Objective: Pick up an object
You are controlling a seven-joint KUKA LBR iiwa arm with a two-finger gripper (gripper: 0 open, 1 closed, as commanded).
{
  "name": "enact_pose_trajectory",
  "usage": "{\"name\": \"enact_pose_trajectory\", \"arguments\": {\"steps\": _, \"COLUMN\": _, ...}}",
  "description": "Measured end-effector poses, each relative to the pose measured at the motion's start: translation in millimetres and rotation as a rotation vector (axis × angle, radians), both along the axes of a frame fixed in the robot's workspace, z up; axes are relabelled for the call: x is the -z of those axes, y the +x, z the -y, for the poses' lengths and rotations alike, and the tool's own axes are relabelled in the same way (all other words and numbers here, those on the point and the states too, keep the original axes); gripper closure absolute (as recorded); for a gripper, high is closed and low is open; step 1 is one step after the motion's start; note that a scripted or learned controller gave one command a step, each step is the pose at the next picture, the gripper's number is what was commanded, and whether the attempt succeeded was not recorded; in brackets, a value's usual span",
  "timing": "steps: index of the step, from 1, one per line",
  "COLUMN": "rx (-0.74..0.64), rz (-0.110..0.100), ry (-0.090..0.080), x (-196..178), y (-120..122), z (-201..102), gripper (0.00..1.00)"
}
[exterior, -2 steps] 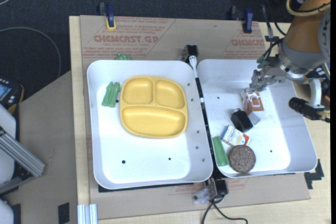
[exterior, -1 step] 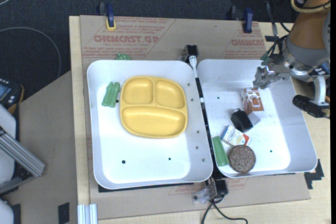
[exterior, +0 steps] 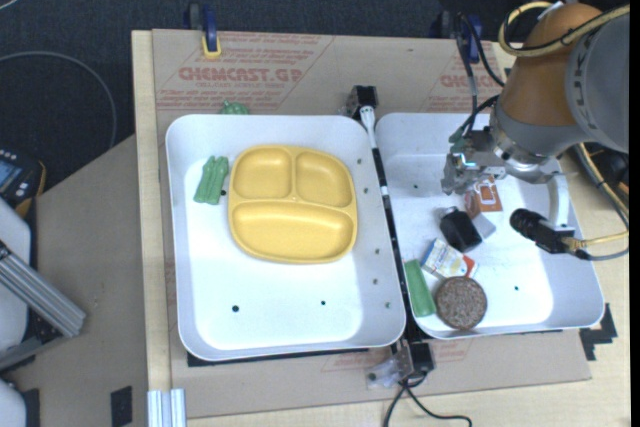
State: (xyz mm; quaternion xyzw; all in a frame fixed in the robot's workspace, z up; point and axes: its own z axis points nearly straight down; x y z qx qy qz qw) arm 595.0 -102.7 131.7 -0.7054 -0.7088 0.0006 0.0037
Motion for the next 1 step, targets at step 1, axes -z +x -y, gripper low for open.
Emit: {"name": "enact_pose_trajectory", "arguments": {"steps": 1, "rx": 0.003, "rz": 0.026, "ry": -0.007, "x": -209.5, "y": -54.8, "z": -5.0, "gripper": 1.0}}
